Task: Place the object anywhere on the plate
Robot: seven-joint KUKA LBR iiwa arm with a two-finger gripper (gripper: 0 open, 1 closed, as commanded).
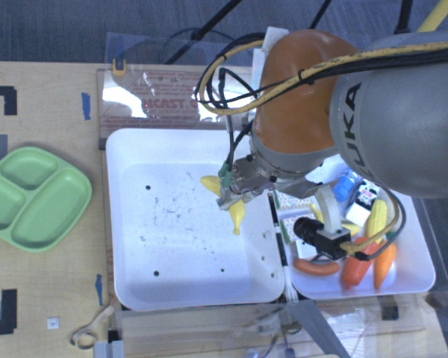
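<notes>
In the right bin (414,271) nearest the camera lie a sausage (315,267), carrots (384,263) and corn (376,216). Further back, over the left bin (134,259), the claw (235,192) pinches a yellow banana (237,213) that hangs above the bin floor. The green plate (33,198) sits well apart on the bench (45,289) at left.

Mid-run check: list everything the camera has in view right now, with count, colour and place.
plate: one, green, three compartments, on the bench left of the bins
left bin: one, white, centre
banana: one, yellow, over the left bin's right side, at the gripper
right bin: one, white, crowded
toy foods: several, orange, red and yellow, in the right bin
blue item: one, in the right bin
arm: one, grey with orange band, reaching from the right
gripper: one, fingers unclear
</notes>
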